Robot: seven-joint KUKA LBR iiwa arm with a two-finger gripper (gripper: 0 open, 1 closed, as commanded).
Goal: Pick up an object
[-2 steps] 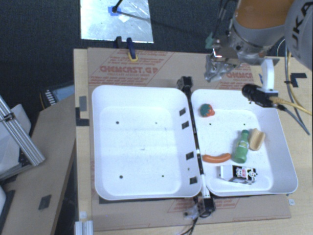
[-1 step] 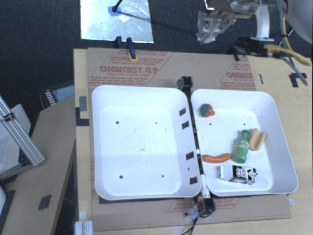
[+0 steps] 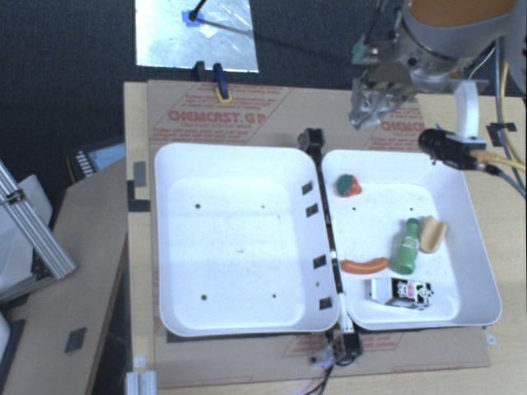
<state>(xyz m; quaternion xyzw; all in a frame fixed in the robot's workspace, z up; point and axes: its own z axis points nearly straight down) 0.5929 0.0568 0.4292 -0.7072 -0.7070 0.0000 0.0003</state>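
Several small objects lie in the right bin [image 3: 469,245]. A red and green round toy [image 3: 348,186] sits near its back left corner. A green bottle [image 3: 405,247] lies in the middle, with a tan bun-like piece [image 3: 431,234] touching its right side. An orange sausage shape [image 3: 364,265] lies left of the bottle's base. A small black and white box [image 3: 401,291] rests near the front wall. My gripper [image 3: 368,109] hangs above the cardboard behind the right bin, high over its back left corner, with nothing visible between its fingers.
The left bin [image 3: 239,237] stands beside the right one, with black clips [image 3: 313,212] along the shared wall. A black fixture [image 3: 449,148] and cables sit at the right bin's back right. A foil sheet [image 3: 196,21] lies farther back.
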